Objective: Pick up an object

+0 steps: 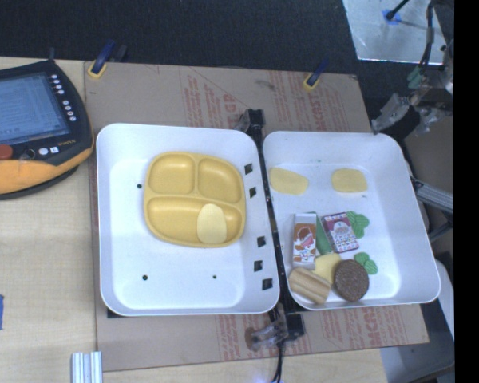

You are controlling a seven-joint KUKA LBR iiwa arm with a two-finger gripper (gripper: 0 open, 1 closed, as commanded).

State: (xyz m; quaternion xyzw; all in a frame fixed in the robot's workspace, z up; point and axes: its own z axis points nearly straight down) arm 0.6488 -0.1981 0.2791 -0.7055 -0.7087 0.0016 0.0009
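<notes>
The right bin [399, 174] holds several toy food items. Two pale yellow flat pieces [288, 181] [349, 180] lie near its far side. Near its front edge cluster a red-and-white carton [304, 241], a red packet [339, 233] on green leaves [359, 223], a yellow wedge [328, 265], a tan bread piece [310, 285] and a brown round disc [351, 280]. In the left bin [120, 214] a yellow divided plate [176, 182] carries a pale yellow oval [211, 223]. My gripper [395, 112] sits beyond the right bin's far right corner, apart from every item.
A teach pendant [28, 126] with a screen lies on the bench at the left. Black clips [263, 214] line the seam between the bins. Clamps [102, 58] [314, 76] hold the cardboard sheet under the bins. Cables and arm parts [431, 86] crowd the far right.
</notes>
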